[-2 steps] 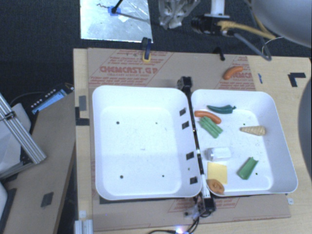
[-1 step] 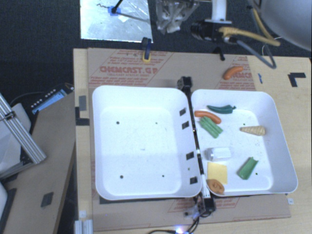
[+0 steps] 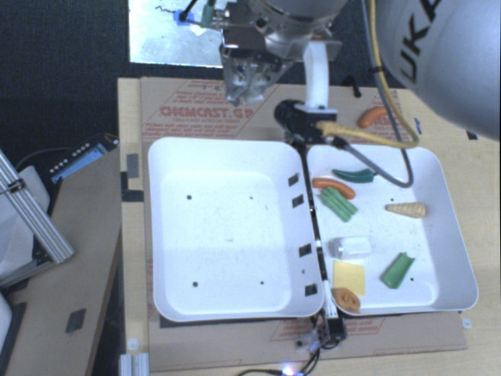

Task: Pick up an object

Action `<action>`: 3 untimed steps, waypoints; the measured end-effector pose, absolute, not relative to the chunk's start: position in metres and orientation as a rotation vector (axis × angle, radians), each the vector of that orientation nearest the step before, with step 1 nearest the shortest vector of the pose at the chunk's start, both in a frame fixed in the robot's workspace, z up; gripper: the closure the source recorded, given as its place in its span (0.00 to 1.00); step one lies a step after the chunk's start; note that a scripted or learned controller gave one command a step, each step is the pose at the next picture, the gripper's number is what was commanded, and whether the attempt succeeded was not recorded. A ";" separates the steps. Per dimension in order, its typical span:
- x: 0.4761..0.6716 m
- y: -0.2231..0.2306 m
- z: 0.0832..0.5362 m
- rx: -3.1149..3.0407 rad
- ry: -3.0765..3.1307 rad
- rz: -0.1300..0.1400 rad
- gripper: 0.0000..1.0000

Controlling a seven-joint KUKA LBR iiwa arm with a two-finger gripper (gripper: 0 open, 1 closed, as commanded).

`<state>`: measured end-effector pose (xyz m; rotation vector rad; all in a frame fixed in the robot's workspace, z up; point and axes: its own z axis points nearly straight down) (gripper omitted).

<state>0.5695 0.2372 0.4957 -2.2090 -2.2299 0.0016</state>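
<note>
Hovering beyond the bins, end effector (image 3: 249,84), grip state unclear, sits well apart from orange sausage (image 3: 333,186).

Arm (image 3: 438,30) above bins, right bin (image 3: 450,210) holding small objects

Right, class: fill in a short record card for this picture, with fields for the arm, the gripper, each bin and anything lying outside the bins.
arm: grey KUKA arm, reaching in from the right
gripper: gripper above the bench, behind the left bin's far rim, nothing seen between its fingers
left bin: left bin, white and shallow
right bin: right bin, holding small toy foods: orange sausage, dark green pepper, green ridged piece, beige cone, yellow square, green stick
outside bins: orange piece on the bench behind the right bin
</note>
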 end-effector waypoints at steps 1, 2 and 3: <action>0.636 0.179 0.484 -2.229 -2.218 0.000 1.00; 0.632 0.185 0.482 -2.219 -2.225 -0.002 1.00; 0.601 0.232 0.452 -2.211 -2.230 0.001 1.00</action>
